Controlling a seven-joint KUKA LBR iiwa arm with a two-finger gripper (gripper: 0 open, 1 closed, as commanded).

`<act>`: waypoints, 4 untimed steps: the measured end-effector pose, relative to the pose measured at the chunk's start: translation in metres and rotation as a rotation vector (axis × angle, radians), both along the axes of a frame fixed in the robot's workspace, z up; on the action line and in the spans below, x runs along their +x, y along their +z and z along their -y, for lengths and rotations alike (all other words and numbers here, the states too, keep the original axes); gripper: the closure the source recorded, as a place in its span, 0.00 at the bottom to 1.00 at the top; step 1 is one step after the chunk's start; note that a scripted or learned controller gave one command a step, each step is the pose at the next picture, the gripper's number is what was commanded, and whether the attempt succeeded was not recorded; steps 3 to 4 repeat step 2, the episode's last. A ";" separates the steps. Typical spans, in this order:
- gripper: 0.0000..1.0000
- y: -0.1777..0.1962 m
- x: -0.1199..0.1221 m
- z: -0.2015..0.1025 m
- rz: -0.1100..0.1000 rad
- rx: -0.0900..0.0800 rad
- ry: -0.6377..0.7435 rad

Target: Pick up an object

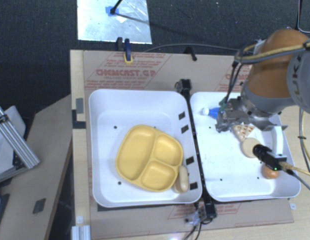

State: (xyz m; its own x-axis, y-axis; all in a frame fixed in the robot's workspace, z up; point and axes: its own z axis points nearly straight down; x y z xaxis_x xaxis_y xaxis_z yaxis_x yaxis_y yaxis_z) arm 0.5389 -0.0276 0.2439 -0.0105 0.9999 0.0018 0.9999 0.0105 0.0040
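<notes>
The gripper (223, 123) sits low over the far end of the right bin (230, 181), and it's too murky to tell if it's spread or pinching anything. Just beside it lies a small blue-and-white object (210, 112), maybe a tube, with a speckled pale wedge (243, 130) on its other side. The left bin (110, 114) holds a glossy yellow divided plate (150, 157). Red print on the cardboard (160, 66) behind reads CHEMCAST GP.

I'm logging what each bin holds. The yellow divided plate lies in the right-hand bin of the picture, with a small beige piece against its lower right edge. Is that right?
Not quite: the bin is wrong. The camera view shows the yellow divided plate lying in the left-hand bin of the picture, with the small beige piece against its lower right edge, as you said.
</notes>
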 end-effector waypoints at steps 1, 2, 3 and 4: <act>1.00 -0.015 0.012 -0.054 -0.003 0.000 0.000; 1.00 -0.014 0.012 -0.116 -0.002 0.001 0.001; 1.00 -0.014 0.012 -0.116 -0.002 0.001 0.001; 1.00 -0.014 0.012 -0.116 -0.002 0.001 0.001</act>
